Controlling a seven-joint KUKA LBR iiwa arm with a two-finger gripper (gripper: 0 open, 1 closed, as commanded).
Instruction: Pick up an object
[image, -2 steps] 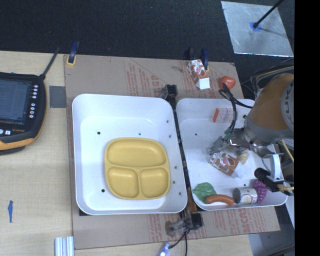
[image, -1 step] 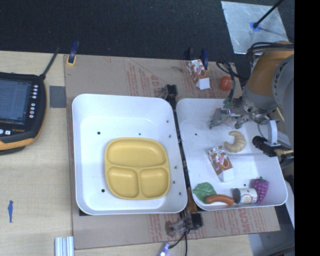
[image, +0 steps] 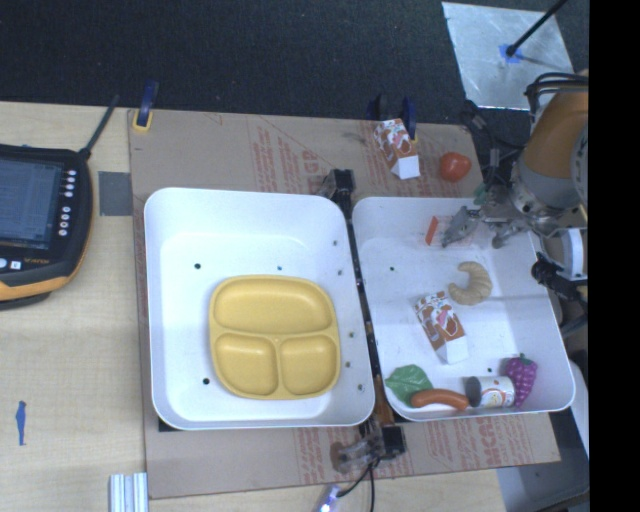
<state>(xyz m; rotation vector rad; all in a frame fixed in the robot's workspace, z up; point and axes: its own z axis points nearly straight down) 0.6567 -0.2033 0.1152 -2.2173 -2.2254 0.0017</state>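
Objects for the picking lie scattered in the right bin (image: 540, 300). A croissant (image: 472, 283) sits in the middle of the upper half, and just below it a small red-and-white carton (image: 441, 326) lies tilted on the bin floor. Down along the near edge there's a little row: a green leafy piece (image: 408, 381), an orange-red sausage (image: 438, 400) touching it, a small bottle (image: 488, 392) on its side, and a bunch of purple grapes (image: 521, 375) at the right end. Up near the far wall of that bin, a small orange-red stick (image: 432, 231) stands just left of the gripper.

And the gripper (image: 480, 224) is right there, low over the far part of the right bin, above the croissant and apart from it. Its two fingers are spread wide, pointing left and down, with nothing between them. The grey arm (image: 553, 150) with its orange band comes in from the right edge.

Over to the left bin (image: 170, 300): a yellow divided plate (image: 274, 335) lies flat in the middle.

Outside the bins, on the cardboard beyond the far rim, a second red-and-white carton (image: 397, 147) stands beside a red tomato (image: 455, 166). At far left a tablet-like pendant (image: 35, 220) with an orange rim rests on the bench.
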